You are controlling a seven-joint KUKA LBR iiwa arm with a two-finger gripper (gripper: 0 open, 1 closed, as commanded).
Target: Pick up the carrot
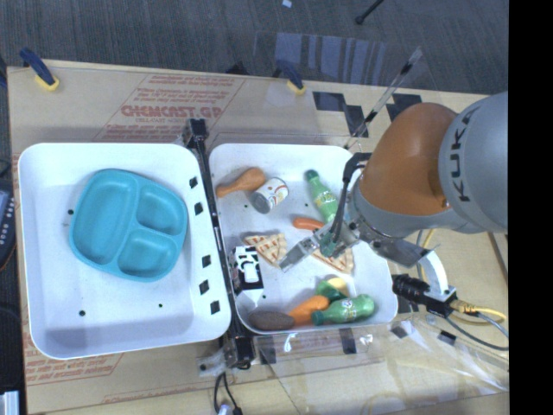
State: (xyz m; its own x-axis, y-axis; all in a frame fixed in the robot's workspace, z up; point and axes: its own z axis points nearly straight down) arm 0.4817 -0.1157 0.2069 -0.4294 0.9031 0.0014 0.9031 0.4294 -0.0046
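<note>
The arm (449,167) reaches in from three o'clock over the right bin (226,258), its orange band bulking above the wrist. The jaws (318,245) hang low over the middle of that bin, just above a waffle-patterned wedge (337,258); a grey finger (298,252) slants out toward eight o'clock. Whether the jaws are released or clenched cannot be told, and nothing shows between them.

The carrot (308,308) lies at the bin's six o'clock edge, orange body pointing toward nine o'clock, its green top (329,289) toward two o'clock. It touches a dark brown oval piece (270,320) on its nine o'clock side and a green bottle (346,309) on its three o'clock side. It lies apart from the jaws, toward six o'clock of them.

Elsewhere in this bin: a chicken drumstick (241,181) and a small can (270,195) near twelve o'clock, a second green bottle (322,196) beside the wrist, a small orange sausage-like piece (308,224), another waffle wedge (267,249), and a black-and-white tag (246,266).

The left bin (52,335) holds a blue divided plate (128,223). Both bins rest on a cardboard-covered desk (164,102).
</note>
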